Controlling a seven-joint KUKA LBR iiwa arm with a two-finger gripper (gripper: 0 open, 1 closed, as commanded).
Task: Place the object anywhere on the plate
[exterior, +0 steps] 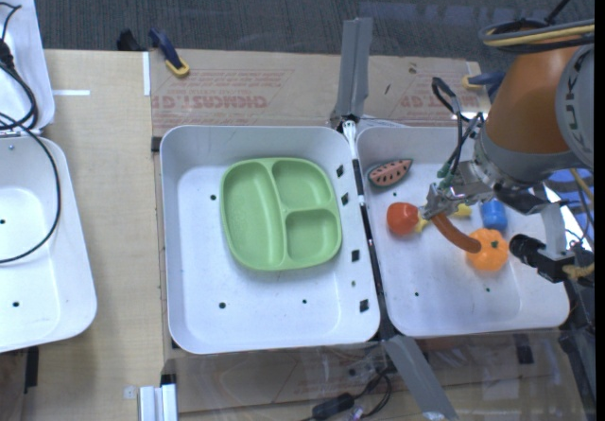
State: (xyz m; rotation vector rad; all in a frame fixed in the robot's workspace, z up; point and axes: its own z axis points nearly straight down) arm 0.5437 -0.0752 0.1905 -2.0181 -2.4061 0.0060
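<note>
My gripper (437, 206) over the right bin (425, 306)

I cannot tell my gripper's state; it sits beside a red toy (403, 218), well apart from the green plate (281, 212).

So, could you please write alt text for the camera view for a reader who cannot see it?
A robot gripper hangs low over the right bin, among a red tomato, a brown sausage, an orange pumpkin, a blue block and a watermelon slice. In the left bin lies a green divided plate.
</note>
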